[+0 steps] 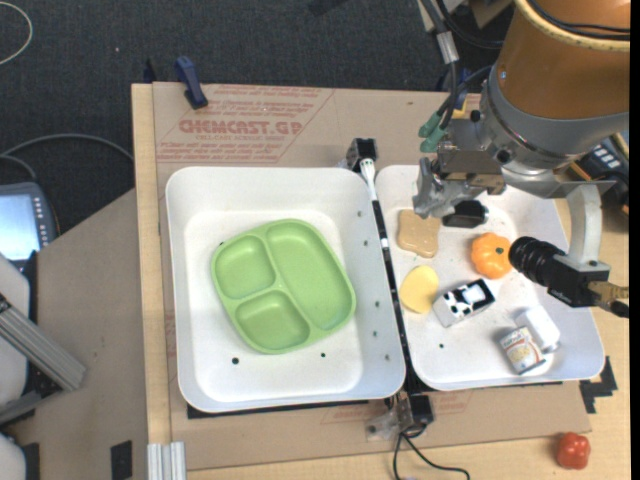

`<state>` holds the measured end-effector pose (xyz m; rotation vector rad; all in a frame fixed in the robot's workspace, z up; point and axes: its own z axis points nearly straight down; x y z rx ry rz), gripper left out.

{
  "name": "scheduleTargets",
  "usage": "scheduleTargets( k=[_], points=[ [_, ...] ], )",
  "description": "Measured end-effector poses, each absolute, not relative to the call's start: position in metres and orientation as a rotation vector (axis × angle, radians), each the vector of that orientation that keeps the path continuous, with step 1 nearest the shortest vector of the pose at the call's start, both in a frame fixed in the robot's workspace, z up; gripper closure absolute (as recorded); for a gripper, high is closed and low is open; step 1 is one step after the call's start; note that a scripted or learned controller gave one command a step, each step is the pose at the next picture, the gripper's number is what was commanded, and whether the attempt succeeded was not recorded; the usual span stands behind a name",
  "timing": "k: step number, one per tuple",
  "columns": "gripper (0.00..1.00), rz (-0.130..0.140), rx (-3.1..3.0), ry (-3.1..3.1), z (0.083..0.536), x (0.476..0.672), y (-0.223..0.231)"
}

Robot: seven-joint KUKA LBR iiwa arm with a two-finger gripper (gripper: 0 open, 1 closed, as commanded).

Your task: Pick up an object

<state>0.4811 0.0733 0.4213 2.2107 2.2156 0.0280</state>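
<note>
We are looking at a tan toast-shaped piece (418, 233) that is lying flat in the right bin (470, 370), near the bin's 10 o'clock corner and close to the wall shared with the left bin (190, 268). The gripper (428, 200) is hanging just at the piece's 12 o'clock. We cannot tell whether it is touching the piece, nor whether its jaws are apart or together. A small black oval thing (466, 212) is sitting at the piece's 2 o'clock, just beside the gripper. At the piece's 4 o'clock an orange fruit (490, 255) is resting. At 6 o'clock a yellow wedge (419, 289) is lying, and a black-and-white toy cow (465, 301) is sitting just to the wedge's 3 o'clock. Farther toward the bin's 5 o'clock corner, a small can (519, 349) is lying beside a white thing (540, 326). In the left bin, a green divided plate (283, 285) is sitting near the middle.
</note>
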Motion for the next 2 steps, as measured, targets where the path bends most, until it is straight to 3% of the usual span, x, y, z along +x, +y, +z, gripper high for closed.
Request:
scheduleTargets(
  k=[1, 2],
  points=[
    [1.00, 0.004, 2.217, 2.222, 0.423, 0.480, 0.074],
    [1.00, -0.019, 2.227, 2.229, 0.289, 0.477, 0.105]
  ],
)
